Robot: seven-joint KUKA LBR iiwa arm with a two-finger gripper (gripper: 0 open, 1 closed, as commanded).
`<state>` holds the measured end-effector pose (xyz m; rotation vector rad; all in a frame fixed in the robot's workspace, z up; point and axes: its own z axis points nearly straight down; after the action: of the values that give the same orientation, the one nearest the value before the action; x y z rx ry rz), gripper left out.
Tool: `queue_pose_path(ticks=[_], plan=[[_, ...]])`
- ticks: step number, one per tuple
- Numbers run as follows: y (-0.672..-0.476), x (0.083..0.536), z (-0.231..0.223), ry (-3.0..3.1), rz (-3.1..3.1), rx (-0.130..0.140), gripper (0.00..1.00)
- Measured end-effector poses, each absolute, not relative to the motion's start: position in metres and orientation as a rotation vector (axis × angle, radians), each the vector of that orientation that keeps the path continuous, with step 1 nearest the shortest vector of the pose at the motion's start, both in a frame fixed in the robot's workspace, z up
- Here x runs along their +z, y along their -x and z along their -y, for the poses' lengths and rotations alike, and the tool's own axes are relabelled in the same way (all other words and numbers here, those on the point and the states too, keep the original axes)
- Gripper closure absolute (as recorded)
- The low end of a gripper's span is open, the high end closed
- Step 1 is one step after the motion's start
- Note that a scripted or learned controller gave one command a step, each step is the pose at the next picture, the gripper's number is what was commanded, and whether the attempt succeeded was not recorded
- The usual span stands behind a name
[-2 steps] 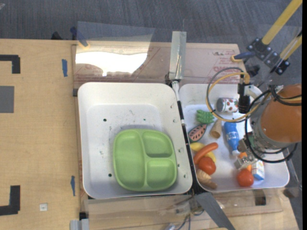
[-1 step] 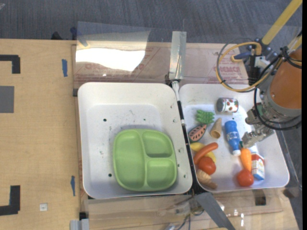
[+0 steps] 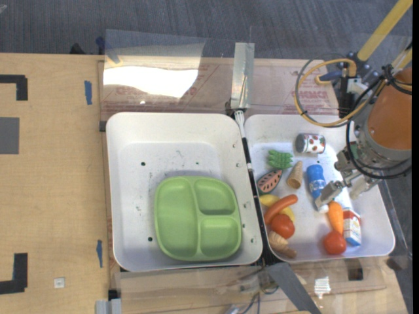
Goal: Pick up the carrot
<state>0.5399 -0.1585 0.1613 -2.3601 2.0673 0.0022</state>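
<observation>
1. The carrot [image 3: 335, 216], orange and upright-tilted, lies in the right bin [image 3: 386, 237] directly below the gripper [image 3: 340, 190], just beside its fingertips and apparently not between them.
2. The jaws stand apart, with nothing visibly clamped; one finger [image 3: 327, 195] points down-left toward the blue bottle [image 3: 316, 180], which lies just left of the jaws.
3. Counts: two white bins; one green divided plate [image 3: 196, 218] in the left bin [image 3: 131, 142]; one carrot; one blue bottle; one small can [image 3: 309, 143] above-left of the jaws; one green leafy toy [image 3: 279, 159]; one cone [image 3: 296, 174]; two red tomato-like pieces [image 3: 283, 226] [image 3: 334, 243], the second below the carrot.
4. A red-and-white carton [image 3: 352, 227] touches the carrot's right side.
5. The arm [image 3: 393, 120] enters from the right, orange band above the wrist, wrist over the right bin, gripper pointed downward and to the left.
</observation>
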Motion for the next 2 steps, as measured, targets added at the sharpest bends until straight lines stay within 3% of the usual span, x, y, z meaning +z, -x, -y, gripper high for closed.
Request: queue_pose_path(ticks=[1, 2], plan=[[-0.5041, 0.0954, 0.1502, 2.357, -2.067, -0.006, 0.0], [-0.5049, 0.1041, 0.1478, 2.351, -2.067, -0.003, 1.0]])
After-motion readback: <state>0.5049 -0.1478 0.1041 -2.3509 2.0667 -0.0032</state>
